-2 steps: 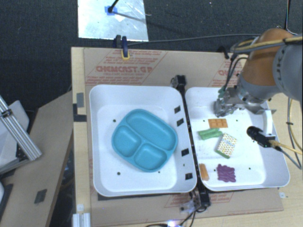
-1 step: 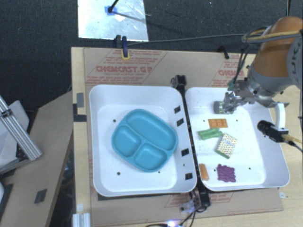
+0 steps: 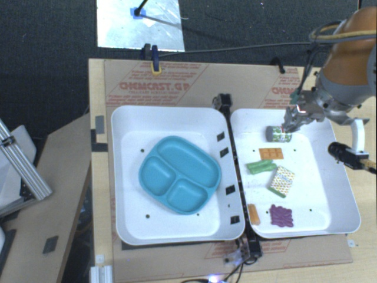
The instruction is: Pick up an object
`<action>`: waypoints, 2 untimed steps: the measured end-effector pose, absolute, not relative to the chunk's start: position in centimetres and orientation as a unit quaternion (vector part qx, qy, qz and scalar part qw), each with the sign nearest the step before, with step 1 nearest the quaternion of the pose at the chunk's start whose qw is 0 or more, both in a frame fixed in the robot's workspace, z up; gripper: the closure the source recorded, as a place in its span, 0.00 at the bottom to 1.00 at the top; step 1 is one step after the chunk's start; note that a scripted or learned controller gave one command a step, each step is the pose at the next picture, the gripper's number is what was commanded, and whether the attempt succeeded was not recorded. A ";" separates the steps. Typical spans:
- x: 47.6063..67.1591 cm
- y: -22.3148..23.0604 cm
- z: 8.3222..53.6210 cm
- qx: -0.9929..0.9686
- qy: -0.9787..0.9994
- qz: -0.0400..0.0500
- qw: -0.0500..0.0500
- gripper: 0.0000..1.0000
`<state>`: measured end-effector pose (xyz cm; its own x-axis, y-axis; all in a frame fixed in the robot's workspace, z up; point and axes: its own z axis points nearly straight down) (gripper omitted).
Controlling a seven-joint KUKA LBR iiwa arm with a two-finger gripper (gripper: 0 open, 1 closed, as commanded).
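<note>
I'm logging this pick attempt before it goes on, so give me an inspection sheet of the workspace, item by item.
Surface: two white bins side by side, left bin and right bin, on a brown board.
Job's things: in the right bin, a small can, orange waffle block, green piece, patterned box, purple grapes, orange stick.
Clutter: blue divided plate in the left bin.
Grippers: gripper low over the can; grasp not confirmed.
Cables: black cable across the board's far side.
Surroundings: silver sheet, dark floor.
</note>
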<state>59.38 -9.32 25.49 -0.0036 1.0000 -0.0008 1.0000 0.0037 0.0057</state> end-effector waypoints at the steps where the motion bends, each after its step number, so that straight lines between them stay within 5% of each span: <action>1: 59.3 -3.8 23.9 0.704 0.710 0.001 0.000 1.00; 2: 58.4 0.9 22.9 0.704 0.710 0.001 0.000 1.00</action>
